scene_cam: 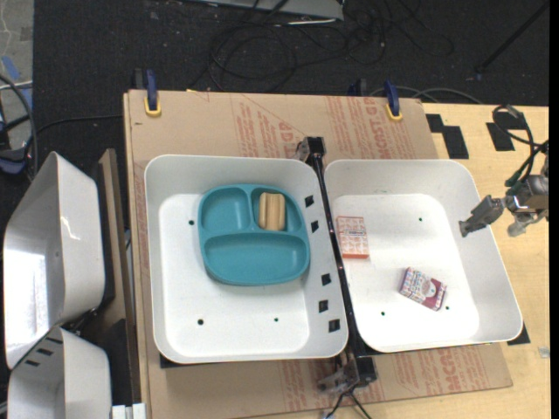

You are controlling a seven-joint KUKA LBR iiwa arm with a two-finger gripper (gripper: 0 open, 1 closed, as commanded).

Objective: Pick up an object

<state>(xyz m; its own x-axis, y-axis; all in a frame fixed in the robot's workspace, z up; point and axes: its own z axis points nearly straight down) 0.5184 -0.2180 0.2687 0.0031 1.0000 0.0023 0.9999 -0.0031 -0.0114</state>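
Two white bins [175, 321]: teal tray [253, 238], pink card [353, 236], purple packet [424, 288].

1. My pincer [500, 216] hangs at the right rim of the right bin [454, 177], its two fingers spread apart with nothing between them.
2. In that bin a small pink-and-white card [352, 236] lies flat near the left wall, and a purple-and-pink packet [423, 288] lies tilted nearer the front, well apart from the card.
3. The left bin [175, 321] holds a teal divided tray [253, 236]; a tan block [272, 211] sits in its upper right compartment.
4. Both bins rest on a brown board [262, 120] covering the table.
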